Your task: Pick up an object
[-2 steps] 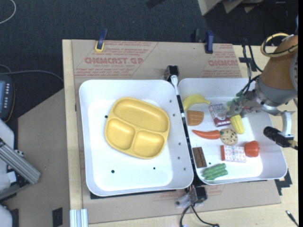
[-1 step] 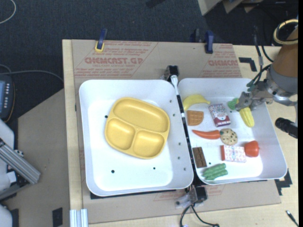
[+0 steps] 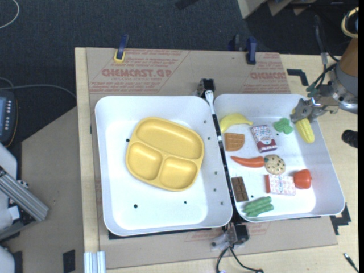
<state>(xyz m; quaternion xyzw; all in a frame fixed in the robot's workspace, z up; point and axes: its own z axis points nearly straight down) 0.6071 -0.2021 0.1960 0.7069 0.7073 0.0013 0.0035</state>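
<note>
The right bin [image 3: 333,178] holds several toy foods. At its far right lies a yellow corn cob [image 3: 306,130], with a green broccoli piece [image 3: 283,125] just left of it. My gripper [image 3: 302,111] hangs over the bin's upper right corner, right above the top end of the corn cob and close to it. I cannot make out whether it touches the cob. Further left are a banana [image 3: 235,120], an orange waffle [image 3: 234,141] and a red-and-white packet [image 3: 262,138].
Lower in the right bin lie a red chili [image 3: 248,161], a cookie [image 3: 274,164], a tomato [image 3: 303,178], a pink packet [image 3: 280,185], a chocolate bar [image 3: 239,188] and green beans [image 3: 257,206]. A yellow divided plate [image 3: 165,153] sits in the left bin [image 3: 114,203].
</note>
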